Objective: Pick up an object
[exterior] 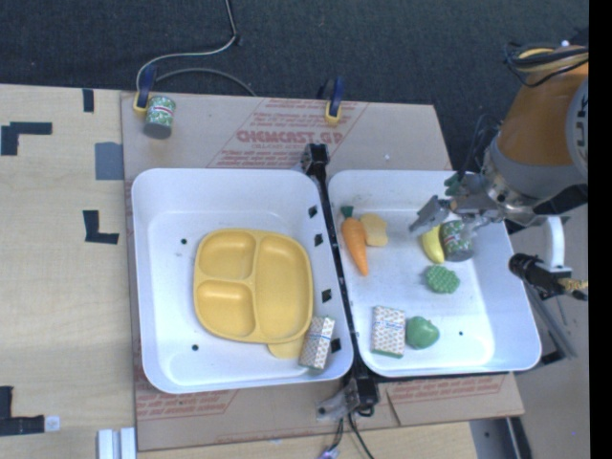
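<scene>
My gripper [453, 222] hangs over the upper right part of the right bin [507, 338], and its fingers look spread open. One grey finger [426, 216] points left. Just below the gripper stands a small can with a green label [460, 241], and a yellow fruit [433, 245] leans on its left side. Nothing appears clamped between the fingers. In the same bin lie an orange carrot [355, 244], a pale yellow piece [374, 229], a knobbly green item [441, 279], a white carton [388, 331] and a green pepper [422, 332].
The left bin [158, 256] holds a yellow divided plate [253, 286] and a small grey pack [317, 341] at its front right corner. A second small can [159, 116] stands on the cardboard behind the bins. A black clip [315, 157] sits where the bins meet.
</scene>
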`<state>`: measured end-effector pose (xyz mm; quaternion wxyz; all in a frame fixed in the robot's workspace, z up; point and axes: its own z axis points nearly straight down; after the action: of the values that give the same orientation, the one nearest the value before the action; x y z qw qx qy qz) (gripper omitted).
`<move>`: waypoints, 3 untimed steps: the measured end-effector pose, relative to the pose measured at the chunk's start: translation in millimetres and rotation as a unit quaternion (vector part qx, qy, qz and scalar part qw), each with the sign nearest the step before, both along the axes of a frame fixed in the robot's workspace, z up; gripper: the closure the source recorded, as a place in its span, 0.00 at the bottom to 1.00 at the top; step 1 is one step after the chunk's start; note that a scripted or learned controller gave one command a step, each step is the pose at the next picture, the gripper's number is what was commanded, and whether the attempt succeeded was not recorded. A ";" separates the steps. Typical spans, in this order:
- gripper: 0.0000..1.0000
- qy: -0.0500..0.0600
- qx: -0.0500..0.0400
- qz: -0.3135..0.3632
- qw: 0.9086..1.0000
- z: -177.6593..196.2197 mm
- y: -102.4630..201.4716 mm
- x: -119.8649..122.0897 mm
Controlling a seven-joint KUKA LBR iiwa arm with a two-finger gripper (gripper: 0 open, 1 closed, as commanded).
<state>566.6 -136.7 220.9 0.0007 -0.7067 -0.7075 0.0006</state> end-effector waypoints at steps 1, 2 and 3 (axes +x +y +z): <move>0.00 -0.006 -0.003 -0.001 1.000 -122.3 -33.5 -37.1; 0.00 -0.008 -0.002 0.000 1.000 -129.3 -70.0 -5.4; 0.00 -0.009 -0.003 0.001 1.000 -129.1 -58.4 62.5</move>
<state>629.2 -195.1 91.8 -0.0077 -0.7058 -0.7084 -0.0035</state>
